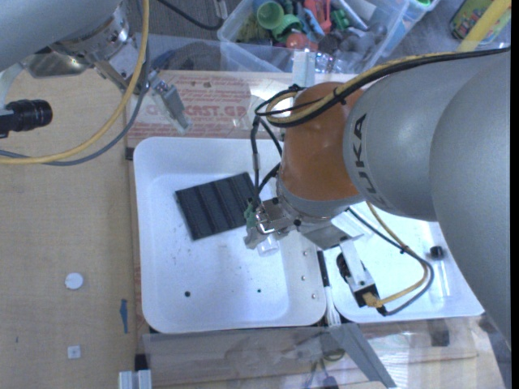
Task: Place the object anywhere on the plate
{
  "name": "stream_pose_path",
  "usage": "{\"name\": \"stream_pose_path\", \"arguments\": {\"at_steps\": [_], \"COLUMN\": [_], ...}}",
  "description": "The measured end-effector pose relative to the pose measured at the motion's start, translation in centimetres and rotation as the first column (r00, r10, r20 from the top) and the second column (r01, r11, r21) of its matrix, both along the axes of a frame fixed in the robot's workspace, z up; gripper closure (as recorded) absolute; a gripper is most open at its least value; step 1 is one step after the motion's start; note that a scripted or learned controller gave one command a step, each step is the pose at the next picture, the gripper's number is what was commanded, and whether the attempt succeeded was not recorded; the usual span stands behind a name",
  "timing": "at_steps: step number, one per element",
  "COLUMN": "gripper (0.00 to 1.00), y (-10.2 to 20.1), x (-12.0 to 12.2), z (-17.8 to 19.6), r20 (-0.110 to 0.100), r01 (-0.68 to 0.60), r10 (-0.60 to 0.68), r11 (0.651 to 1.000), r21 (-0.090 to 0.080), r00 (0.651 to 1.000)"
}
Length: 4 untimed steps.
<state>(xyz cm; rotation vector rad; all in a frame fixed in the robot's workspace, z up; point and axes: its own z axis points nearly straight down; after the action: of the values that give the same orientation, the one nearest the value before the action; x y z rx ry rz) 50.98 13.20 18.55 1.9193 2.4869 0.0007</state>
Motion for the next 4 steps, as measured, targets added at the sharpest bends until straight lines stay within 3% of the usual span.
{"name": "stream_pose_path", "arguments": {"at_steps": [1,2,3,4], "gripper": [1.00,1.00,1.00,1.00], "y": [7.2,-2.0,-0.9,7.9], "x": [-1.2,-2.3,-3.0,-3.0], "z": [7.4,19.6,17.9,16.2], "r20": [0.000,0.002,-0.002,0.001], "r01": [-0.050,-0.247,-0.556,-0.486], "r10": [0.050,0.247,0.556,0.486], "r11": [0.999,0.969,0.831,0.874], "r21": [0.000,-0.001,0.000,-0.001], "r00": [0.999,0.969,0.831,0.874]}}
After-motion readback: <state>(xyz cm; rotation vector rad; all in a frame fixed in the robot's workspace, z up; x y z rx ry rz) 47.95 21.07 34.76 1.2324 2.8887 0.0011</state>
